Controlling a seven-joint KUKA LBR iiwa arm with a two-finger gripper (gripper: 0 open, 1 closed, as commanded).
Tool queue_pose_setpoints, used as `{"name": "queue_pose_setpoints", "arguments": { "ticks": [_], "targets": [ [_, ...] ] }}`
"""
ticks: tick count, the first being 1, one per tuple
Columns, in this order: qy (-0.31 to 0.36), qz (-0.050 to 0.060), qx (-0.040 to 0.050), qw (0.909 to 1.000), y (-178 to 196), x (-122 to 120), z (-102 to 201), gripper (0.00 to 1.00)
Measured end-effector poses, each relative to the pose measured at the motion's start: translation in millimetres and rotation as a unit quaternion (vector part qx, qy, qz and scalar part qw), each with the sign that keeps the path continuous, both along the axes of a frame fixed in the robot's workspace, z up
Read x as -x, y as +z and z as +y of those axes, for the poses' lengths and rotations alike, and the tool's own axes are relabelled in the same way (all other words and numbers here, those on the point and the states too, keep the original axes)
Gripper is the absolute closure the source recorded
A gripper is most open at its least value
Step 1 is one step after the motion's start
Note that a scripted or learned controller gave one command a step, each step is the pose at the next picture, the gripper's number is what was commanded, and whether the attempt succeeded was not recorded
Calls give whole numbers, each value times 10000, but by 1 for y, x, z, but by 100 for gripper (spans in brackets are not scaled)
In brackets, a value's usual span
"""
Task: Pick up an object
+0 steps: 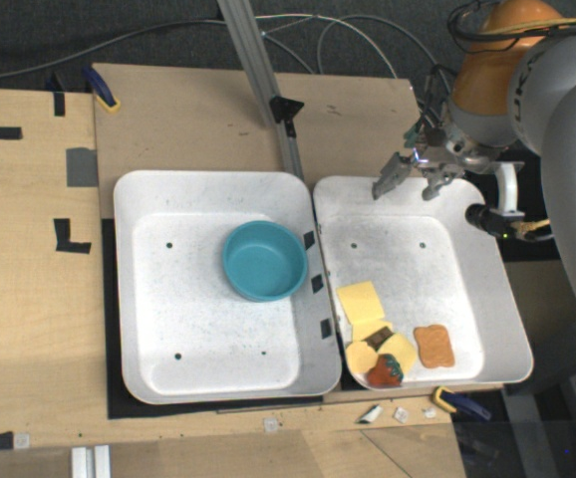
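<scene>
Desk (29, 267) carries two white bins. Left bin (148, 366): teal bowl (263, 259) near centre. Right bin (487, 297): yellow sponge (360, 302), orange piece (433, 346), small clutter at near edge. Claw (412, 181) over far rim, fingers spread, holding nothing.

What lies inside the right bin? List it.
In the right bin: a yellow square piece, an orange piece, and a heap of small items overlapping, hiding whatever sits underneath.

Even, fairly bright overhead light, soft shadows only. The white bins (148, 366) glare slightly along their rims. Detail is a bit grainy; the arm (552, 78) looks slightly soft.
</scene>
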State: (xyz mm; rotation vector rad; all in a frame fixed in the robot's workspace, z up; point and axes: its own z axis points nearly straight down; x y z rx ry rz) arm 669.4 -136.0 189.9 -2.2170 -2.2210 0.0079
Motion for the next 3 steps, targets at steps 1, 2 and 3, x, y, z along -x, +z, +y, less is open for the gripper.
{"name": "queue_pose_setpoints", "arguments": {
  "ticks": [1,2,3],
  "targets": [
    [1,8,-5,10000,-56,11,5,0],
    [11,-21,-2,10000,-42,9,6,100],
    [1,-59,1,10000,18,-1,4,100]
  ]
}}
